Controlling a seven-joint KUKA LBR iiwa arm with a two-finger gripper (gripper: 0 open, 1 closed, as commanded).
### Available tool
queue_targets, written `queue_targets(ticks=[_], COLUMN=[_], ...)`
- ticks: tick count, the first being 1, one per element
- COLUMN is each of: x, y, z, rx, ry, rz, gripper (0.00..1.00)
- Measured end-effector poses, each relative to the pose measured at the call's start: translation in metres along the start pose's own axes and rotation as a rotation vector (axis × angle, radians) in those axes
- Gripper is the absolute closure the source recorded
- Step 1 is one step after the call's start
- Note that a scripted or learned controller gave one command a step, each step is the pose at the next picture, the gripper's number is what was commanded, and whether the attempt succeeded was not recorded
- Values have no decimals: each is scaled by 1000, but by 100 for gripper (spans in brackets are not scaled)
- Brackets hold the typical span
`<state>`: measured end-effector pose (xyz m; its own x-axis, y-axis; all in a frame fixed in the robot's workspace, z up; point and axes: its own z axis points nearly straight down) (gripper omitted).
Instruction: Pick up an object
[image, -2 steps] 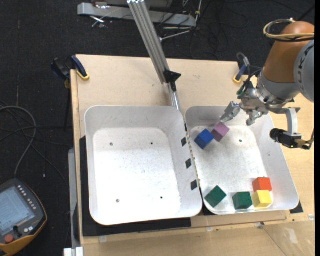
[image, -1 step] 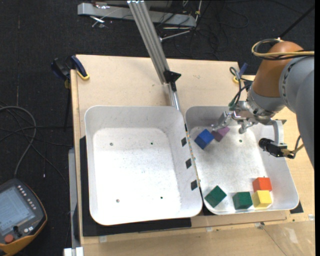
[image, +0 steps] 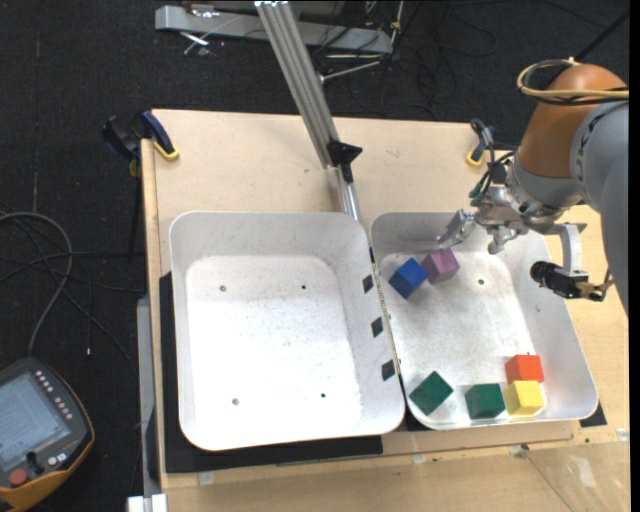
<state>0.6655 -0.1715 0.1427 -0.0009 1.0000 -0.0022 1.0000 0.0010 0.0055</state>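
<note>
In the right bin (image: 560, 330), near its back-left corner, we see the purple cube (image: 441, 265) w/ the blue cube (image: 407, 277) just beside it on the left, prob touching at a corner. That pair looks like the likeliest target, since the gripper (image: 478, 228) hangs just above and behind the purple one, slightly to its right. Nothing sits between the fingers; we read them as spread, but the view is slanted, so how wide is hard to say.

Our read: approach step, pick not yet made. Next move would need a small shift toward the purple cube, a drop straight down, and the fingers straddling it w/o nudging the blue neighbour. The tight spacing btw the two is the main risk; a pad landing on blue could shove both.

Edges: the bin's back wall is near the gripper, and the divider rim btw bins is close on blue's left, so room to come in from the left is thin. The middle of the right bin's floor is open, good for approach from the front or right.

Further out, the front-right corner holds a dark green cube (image: 431, 392), a green cube (image: 485, 401), a yellow cube (image: 524, 398) and an orange cube (image: 524, 368), clustered by the rim. The left bin (image: 200, 240) sits alongside on the table (image: 250, 150).
</note>
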Motion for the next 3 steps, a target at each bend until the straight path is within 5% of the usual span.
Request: queue_targets(ticks=[1,2,3], x=[-31,5,3], y=[-22,-10,-7], z=[-40,23,7], rx=[0,3,-7], ry=[-2,1,-2], rz=[4,-4,-3], gripper=[0,0,100])
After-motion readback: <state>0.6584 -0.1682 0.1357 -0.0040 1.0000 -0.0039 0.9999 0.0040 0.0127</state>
